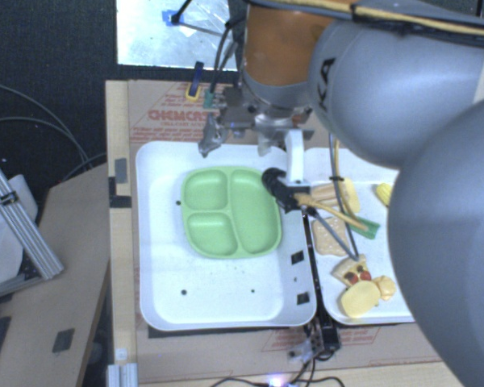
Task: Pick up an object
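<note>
Green divided plate (230, 214) lies flat in left bin (165, 280), toward the far side; bare white floor open to its left and near side. Gripper (238, 142) hangs over the bin's far rim just beyond the plate, fingers apart, nothing between them. Right bin (377, 252) is crowded: tan stick with green end (339, 214), pale yellow lump (360, 298). Brown cardboard (145, 95) underneath, red print "CHEMCA", rest hidden.

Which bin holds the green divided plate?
The left-hand bin in the view; the green divided plate lies in it, while the right-hand bin holds small yellow items.
</note>
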You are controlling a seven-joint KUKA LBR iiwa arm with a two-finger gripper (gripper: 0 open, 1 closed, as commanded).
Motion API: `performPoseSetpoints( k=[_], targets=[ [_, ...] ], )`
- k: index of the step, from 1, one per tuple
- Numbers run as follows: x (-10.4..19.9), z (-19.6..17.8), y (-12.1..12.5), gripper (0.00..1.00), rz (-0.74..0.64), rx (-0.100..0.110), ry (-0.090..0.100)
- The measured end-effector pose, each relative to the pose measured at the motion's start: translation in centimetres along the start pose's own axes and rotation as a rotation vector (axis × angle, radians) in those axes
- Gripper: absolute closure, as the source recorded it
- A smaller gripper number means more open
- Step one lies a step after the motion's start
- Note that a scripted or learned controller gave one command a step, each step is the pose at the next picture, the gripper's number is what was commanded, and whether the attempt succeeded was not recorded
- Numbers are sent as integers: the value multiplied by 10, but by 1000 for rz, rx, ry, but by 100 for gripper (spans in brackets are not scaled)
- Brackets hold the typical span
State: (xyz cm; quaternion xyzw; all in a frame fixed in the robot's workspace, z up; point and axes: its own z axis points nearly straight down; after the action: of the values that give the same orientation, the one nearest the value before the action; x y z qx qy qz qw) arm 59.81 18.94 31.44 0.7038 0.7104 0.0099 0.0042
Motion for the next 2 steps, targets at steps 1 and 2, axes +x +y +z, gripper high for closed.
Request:
performPoseSetpoints(
  k=[1,2],
  targets=[
    [50,-55,-28,0,-1,13,-2],
    [46,-62,-26,100,-2,15,-7]
  ],
)
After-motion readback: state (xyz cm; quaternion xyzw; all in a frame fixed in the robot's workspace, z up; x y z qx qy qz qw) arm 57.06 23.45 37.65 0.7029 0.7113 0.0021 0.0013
